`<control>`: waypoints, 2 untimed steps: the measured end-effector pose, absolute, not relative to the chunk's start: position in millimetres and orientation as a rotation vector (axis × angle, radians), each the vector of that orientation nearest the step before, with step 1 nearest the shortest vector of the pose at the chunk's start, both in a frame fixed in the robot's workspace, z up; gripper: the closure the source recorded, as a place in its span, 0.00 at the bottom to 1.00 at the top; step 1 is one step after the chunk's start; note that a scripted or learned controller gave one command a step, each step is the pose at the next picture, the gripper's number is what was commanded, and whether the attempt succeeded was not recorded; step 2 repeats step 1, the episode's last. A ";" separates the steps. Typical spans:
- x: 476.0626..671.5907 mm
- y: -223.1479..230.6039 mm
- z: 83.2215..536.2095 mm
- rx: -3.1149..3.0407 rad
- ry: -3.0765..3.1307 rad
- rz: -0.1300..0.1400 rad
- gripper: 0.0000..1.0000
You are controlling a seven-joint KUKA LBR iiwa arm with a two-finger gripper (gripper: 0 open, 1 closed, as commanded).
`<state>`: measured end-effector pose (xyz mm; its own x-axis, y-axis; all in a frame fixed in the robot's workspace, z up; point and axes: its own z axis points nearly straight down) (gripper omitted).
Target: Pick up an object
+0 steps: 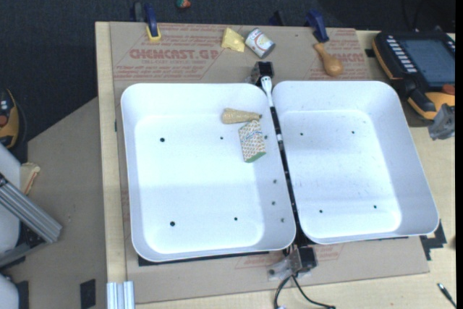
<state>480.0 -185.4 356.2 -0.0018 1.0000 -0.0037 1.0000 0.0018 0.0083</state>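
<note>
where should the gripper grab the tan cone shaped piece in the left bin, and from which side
Grip the tan cone-shaped piece across its thicker left end, coming straight down from above. It lies flat on the left bin floor, long axis running left to right, so the fingers should close across its short width. Its tapered right end sits close to the patterned packet just below, leaving less room there.

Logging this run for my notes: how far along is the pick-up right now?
Nothing looks done yet. The tan elongated object and the small green-patterned packet both lie on the floor of the left white bin, near its right wall. Nothing is in hand. All of it is left: reaching in, closing on one of them and lifting it.
</note>
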 end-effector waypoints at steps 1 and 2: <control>480.6 -148.3 440.7 2.208 2.219 0.011 1.00; 480.6 -148.3 440.7 2.208 2.219 0.011 1.00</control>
